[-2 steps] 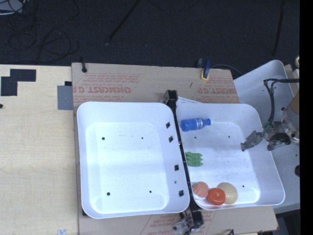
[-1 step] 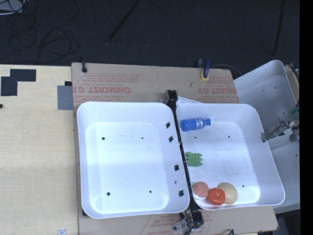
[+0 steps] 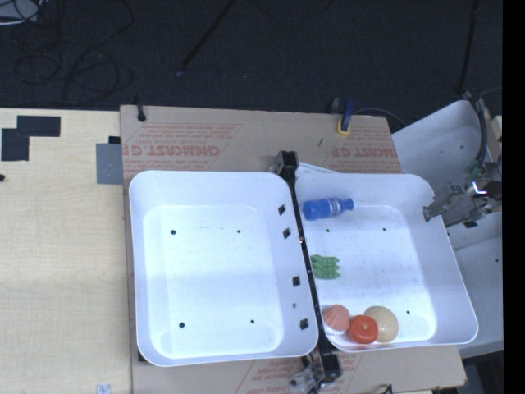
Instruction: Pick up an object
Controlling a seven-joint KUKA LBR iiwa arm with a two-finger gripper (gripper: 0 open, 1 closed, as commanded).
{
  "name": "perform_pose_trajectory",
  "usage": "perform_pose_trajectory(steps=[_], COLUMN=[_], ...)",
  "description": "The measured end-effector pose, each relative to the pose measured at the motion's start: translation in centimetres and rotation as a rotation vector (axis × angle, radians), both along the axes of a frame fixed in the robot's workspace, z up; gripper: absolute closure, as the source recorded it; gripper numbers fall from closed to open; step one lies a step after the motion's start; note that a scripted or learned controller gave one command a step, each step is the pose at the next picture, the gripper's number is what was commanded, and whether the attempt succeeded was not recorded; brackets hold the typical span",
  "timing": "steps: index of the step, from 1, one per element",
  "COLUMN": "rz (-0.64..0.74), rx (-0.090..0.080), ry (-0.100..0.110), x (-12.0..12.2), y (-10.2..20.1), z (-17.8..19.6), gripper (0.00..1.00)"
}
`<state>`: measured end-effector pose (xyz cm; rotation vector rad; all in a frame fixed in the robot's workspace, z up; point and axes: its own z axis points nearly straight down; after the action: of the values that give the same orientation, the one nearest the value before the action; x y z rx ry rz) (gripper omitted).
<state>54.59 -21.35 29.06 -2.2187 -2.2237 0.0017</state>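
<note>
While the blue bottle (image 3: 327, 208) lies on its side near the far left corner of the right bin (image 3: 443, 257), the other pieces sit toward that bin's left and near side: a green toy (image 3: 325, 267) by the divider, then a pink piece (image 3: 335, 317), a red round one (image 3: 362, 329) and a tan ball (image 3: 383, 322) bunched close together at the near edge. Beside it, the left bin (image 3: 148, 245) rests on cardboard (image 3: 205, 142) over the pale counter (image 3: 57, 261). At the right edge, outside the bin, sits the gripper (image 3: 459, 205), with nothing between its fingers, though I cannot tell how wide they stand.
</note>
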Motion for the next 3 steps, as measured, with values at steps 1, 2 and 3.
perform_pose_trajectory(steps=[1, 2, 3], rz=[-0.003, 0.000, -0.006], rx=[0.007, -0.001, 0.007], ry=[0.017, -0.005, 0.017], x=[-1.5, 4.3, -6.2], y=[0.2, 0.0, 0.3], z=[-15.7, -10.3, -19.7], gripper=[0.00, 0.00, 0.00])
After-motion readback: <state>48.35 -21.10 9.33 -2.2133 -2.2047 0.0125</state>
